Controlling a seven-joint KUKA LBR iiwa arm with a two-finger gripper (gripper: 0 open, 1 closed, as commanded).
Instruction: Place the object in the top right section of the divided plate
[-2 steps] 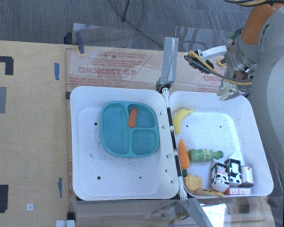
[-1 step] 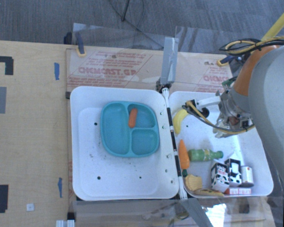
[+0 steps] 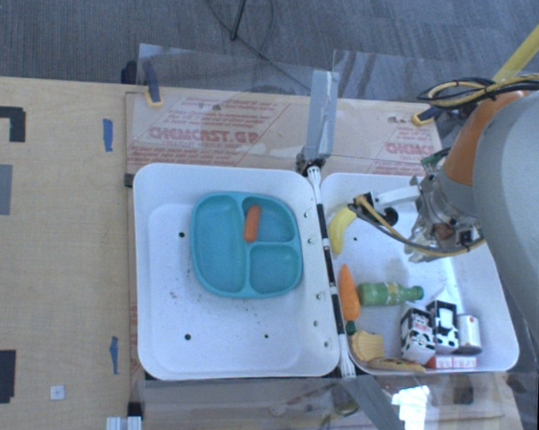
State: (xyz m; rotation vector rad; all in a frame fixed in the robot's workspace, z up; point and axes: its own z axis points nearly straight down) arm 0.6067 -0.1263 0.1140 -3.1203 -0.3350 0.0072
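The small orange sausage [image 3: 251,223] in the plate [image 3: 219,252] looks light, firm, slippery; grasp across its middle. Gripper [image 3: 438,233] state: cannot tell.

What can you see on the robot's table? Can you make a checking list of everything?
Surface: two white bins side by side, left bin and right bin, on a wooden bench.
Job's things: teal divided plate in left bin; small orange piece in its top right section.
Clutter: banana, carrot, green bottle, cow-print carton in right bin.
Grippers: gripper above right bin.
Cables: yellow-black cable near wrist.
Surroundings: blue tape, grey floor.
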